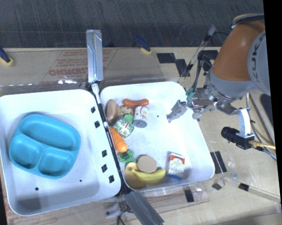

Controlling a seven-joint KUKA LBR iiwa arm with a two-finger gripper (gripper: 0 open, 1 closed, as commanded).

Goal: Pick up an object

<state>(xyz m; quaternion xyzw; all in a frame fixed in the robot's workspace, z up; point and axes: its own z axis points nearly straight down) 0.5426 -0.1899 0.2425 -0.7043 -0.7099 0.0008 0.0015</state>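
arm [234,62] seen at right of frame, upper half; grey body with orange band at upper right. wrist angled toward frame centre, cabling and brackets seen around it. gripper [176,111] extended leftward from wrist, placed right of centre, slightly above middle height. nothing seen between fingers. finger spacing not resolved at this size. black cylindrical fitting seen below wrist, at right.
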